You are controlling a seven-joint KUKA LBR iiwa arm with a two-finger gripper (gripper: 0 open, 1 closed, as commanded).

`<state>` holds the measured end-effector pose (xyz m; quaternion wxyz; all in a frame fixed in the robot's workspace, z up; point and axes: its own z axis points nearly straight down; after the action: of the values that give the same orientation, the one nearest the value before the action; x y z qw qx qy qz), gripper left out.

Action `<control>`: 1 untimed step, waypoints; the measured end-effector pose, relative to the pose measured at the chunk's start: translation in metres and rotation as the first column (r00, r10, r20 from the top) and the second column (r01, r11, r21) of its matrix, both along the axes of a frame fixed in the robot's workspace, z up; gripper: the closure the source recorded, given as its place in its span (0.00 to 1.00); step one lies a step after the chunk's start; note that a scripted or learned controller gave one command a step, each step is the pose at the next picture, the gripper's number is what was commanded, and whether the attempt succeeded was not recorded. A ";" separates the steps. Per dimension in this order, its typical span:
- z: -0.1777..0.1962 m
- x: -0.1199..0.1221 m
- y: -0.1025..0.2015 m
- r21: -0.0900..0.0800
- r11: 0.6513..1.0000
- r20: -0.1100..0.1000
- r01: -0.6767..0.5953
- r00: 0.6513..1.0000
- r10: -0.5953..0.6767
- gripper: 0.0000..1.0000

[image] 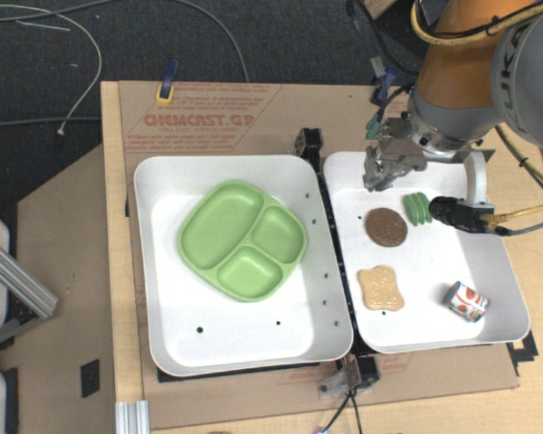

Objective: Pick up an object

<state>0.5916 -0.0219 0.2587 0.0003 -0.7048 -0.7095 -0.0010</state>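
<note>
The gripper (386, 181) is being held over the right bin (498, 319), just beyond the brown round cookie (386, 227); nothing is being gripped, and its opening cannot be told. Beside the cookie, a green ridged piece (418, 208) is lying; nearer, a tan cracker (381, 288) and a small can (467, 301).

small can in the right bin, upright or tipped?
Tipped. The can lies on its side near the front right corner of the right bin, its round end facing the bin's edge.
</note>
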 end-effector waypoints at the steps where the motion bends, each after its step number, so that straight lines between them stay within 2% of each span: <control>1: -0.018 0.005 0.059 0.001 1.000 -0.005 0.000 1.000 0.000 1.00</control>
<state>0.5964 0.0374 0.2407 0.0024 -0.7048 -0.7094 0.0006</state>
